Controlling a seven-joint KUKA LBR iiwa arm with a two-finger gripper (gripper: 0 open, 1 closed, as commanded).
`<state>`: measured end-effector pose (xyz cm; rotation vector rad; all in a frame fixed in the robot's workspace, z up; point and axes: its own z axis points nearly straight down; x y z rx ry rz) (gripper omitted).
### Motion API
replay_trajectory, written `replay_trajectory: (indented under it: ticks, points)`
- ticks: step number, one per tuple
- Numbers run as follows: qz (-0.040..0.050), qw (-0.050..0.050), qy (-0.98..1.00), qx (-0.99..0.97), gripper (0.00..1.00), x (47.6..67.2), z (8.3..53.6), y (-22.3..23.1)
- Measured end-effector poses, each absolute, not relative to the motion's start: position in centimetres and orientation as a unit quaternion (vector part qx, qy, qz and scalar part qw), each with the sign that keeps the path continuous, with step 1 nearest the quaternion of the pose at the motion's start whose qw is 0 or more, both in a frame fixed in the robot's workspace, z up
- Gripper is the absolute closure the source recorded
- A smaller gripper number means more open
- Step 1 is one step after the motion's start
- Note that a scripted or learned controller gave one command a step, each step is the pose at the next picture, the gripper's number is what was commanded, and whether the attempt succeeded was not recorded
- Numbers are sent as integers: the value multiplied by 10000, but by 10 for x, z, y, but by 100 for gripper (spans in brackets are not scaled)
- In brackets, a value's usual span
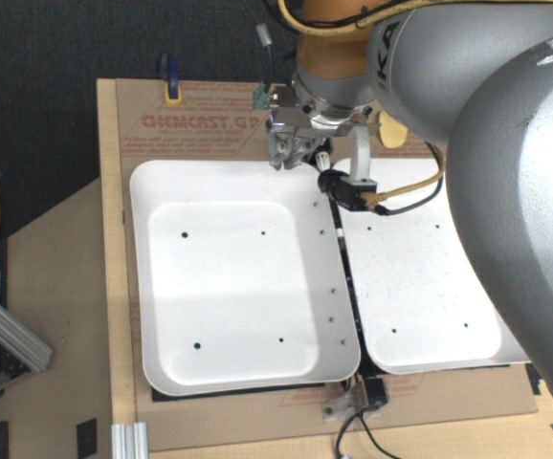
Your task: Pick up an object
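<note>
Camera view, grey arm entering from right, gripper (pixel 286 157) poised over far rim of left bin (pixel 162 185), finger state cannot be told, right bin (pixel 420 285) adjacent, no pickable object discernible.

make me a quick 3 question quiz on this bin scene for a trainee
1. True or false: the gripper is above the far rim of the left bin.
2. Which colour is the band above the arm's wrist? A) blue B) orange C) green
3. Fill in: the two bins rest on a brown ____ with red print at its far edge.

Key
1. True: it sits at the left bin's far right corner, near the seam with the right bin.
2. B, orange.
3. Board: a brown sheet with red lettering, with a blue and yellow clamp on its far edge.
</note>
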<state>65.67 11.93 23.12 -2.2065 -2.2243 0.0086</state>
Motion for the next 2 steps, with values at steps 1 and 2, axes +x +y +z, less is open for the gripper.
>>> replay_trajectory:
  ticks: [1,2]
  points:
    - [-18,-20,-7062,-7080,100,638,301,81]
    - [-13,-14,-7067,-7076,100,623,326,63]
